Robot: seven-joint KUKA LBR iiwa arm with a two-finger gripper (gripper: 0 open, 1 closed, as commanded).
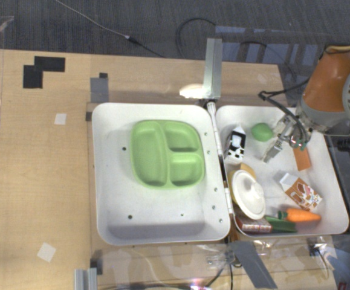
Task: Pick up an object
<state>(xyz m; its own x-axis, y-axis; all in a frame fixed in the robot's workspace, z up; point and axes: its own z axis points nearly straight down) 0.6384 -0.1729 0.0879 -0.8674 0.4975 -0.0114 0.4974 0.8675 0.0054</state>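
My gripper (275, 142) hangs over the back of the right bin (338, 192), open, with nothing between its fingers. A green ball (261, 132) lies just left of it, and a black-and-white toy (236, 145) lies further left by the divider. An orange-brown tag (301, 158) lies right of the gripper. Nearer the front are a white round bowl (248, 193), a small printed packet (301, 193), a carrot (300, 216) and a dark red bar (254, 226).
The left bin (111, 180) holds a green divided plate (166, 153). A metal post (213, 68) stands behind the rim between the bins. The arm's orange band (332, 86) sits over the right bin's back right corner.
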